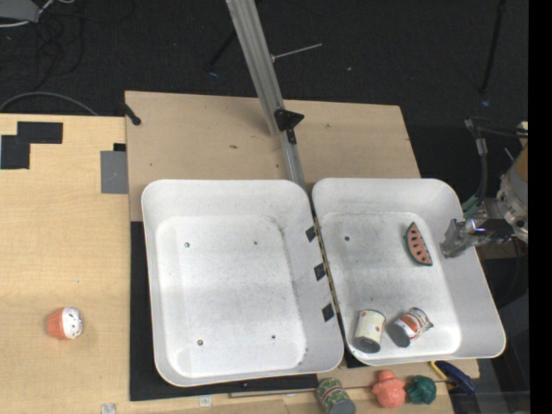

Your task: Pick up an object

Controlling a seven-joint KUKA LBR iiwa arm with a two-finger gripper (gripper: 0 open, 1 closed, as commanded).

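Right bin (448, 198): watermelon slice (418, 244), white cup (369, 329), red can (410, 325); gripper (457, 238) at the right rim, grip state indiscernible.

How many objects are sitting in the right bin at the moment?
3. A watermelon slice lies near the right bin's right wall; a white cup and a red-and-white can lie side by side near its front edge. None appears hidden.

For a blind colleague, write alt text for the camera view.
The pincer hovers at the right bin's right edge, beside a watermelon slice toy; two small cans lie near the bin's front.
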